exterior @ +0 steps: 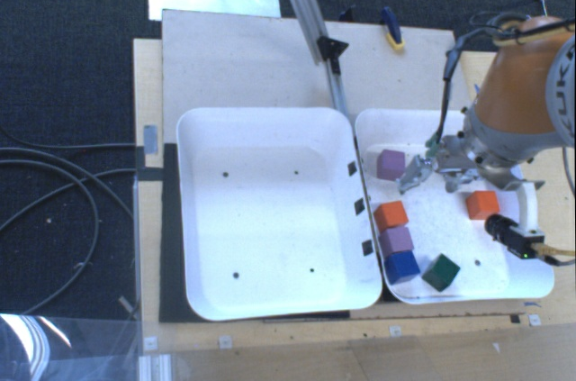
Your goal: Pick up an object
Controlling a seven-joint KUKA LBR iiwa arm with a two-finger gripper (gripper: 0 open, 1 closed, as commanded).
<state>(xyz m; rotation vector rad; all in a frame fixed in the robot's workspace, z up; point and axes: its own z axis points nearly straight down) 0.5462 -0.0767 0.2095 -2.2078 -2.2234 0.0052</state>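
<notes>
— Over on the left of the worktop (270, 55) we have the wide shallow white plastic bin (193, 280). Why is the arm not over it?

— We judge that every candidate lies in the right-hand white bin (540, 285), so the reach goes there. Along that bin's left wall we see a lilac cube (391, 164) near the top, then a column running down: an orange cube (391, 214), a second lilac cube (396, 239) touching it, and a blue cube (401, 266) below.

— And the pincer (416, 176)?

— It hangs just right of the upper lilac cube, beside it, not around it. We cannot tell whether it is spread or closed; nothing sits visibly in it.

— Further right?

— A dark green cube (441, 272) lies tilted near the front rim, and another orange cube (482, 204) rests under the wrist. We reckon the upper lilac cube is the likely target, standing apart from the packed column.
</notes>
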